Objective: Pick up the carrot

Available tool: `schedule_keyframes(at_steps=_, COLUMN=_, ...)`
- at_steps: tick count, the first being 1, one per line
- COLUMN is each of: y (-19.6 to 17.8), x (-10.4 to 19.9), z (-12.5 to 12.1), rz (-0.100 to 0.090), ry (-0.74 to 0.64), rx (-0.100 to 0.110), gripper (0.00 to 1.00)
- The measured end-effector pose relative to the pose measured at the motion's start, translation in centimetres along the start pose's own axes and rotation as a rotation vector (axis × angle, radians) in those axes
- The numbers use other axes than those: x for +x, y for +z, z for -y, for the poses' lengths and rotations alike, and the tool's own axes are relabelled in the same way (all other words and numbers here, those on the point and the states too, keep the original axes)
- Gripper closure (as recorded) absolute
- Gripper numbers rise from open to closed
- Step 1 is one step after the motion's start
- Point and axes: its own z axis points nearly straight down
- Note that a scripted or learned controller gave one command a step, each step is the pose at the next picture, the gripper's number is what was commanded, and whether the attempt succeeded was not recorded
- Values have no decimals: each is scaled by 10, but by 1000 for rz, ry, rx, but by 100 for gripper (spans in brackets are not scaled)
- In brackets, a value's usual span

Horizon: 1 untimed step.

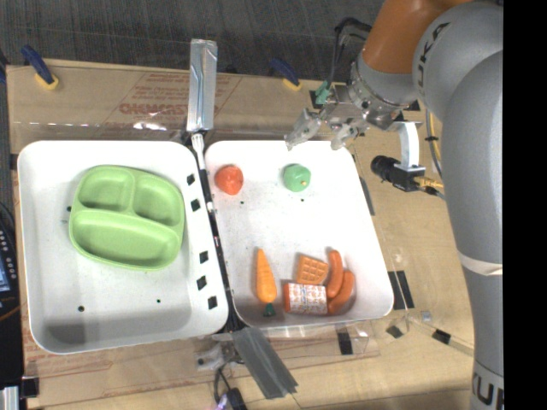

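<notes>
My gripper (323,135) hung over right bin's (369,229) far rim, fingers spread, holding nothing | carrot (265,277) lay well apart, near front wall, beside waffle (311,269).

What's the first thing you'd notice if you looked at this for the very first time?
Probably the big grey robot arm with its orange band, reaching in from the right, its pincer above the far edge of the right bin. Next, the bright green divided plate in the left bin. Then the toy food in the right bin: a carrot near the front, a green apple and a tomato further back.
</notes>
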Motion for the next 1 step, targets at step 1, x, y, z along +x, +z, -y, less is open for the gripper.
schedule_keyframes(at_steps=1, y=83, x=51, z=65, rz=-1, ry=-12, rx=4, gripper=0)
